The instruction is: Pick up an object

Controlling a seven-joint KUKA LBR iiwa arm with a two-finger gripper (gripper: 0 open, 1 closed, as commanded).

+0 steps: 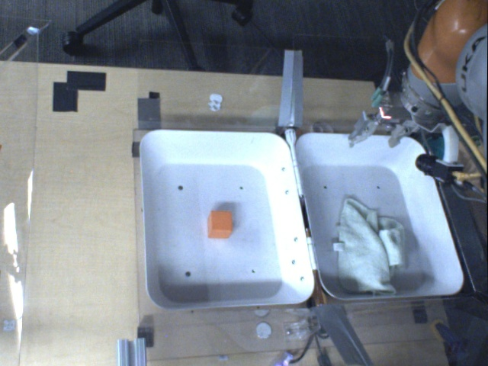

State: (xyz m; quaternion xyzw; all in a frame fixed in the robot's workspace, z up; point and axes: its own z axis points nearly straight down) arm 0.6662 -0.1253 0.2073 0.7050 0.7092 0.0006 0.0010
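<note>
Two shallow white bins sit side by side on the pale wooden desk (76, 227), which fills most of the view from 6 to 9 o'clock. Beyond the desk's far edge, toward 12 o'clock, lies dark carpet with the black legs of a chair base (160, 6) spread across it.

Left bin (164, 204) takes the centre of the view and right bin (427, 197) sits toward 3 o'clock, their rims touching along a grey metal divider post (290, 90) that rises at 12 o'clock from the seam between them.

At 2 o'clock the arm (450, 36) enters, its orange band showing near the upper right corner, with yellow and black cables looping around it. Its claw (379, 130) hangs over the far rim of the right bin, at the bin's 12 o'clock edge, its two fingers spread apart with nothing between them.

Inside the right bin a crumpled pale cloth (367, 244) lies at the bin's 6 o'clock portion, well apart from the claw.

Black tape patches (76, 88) mark the desk at 10 o'clock.

Smallest, an orange cube (220, 224) rests on the floor of the left bin, near its middle and slightly toward 6 o'clock, apart from every wall and well apart from the claw.
</note>
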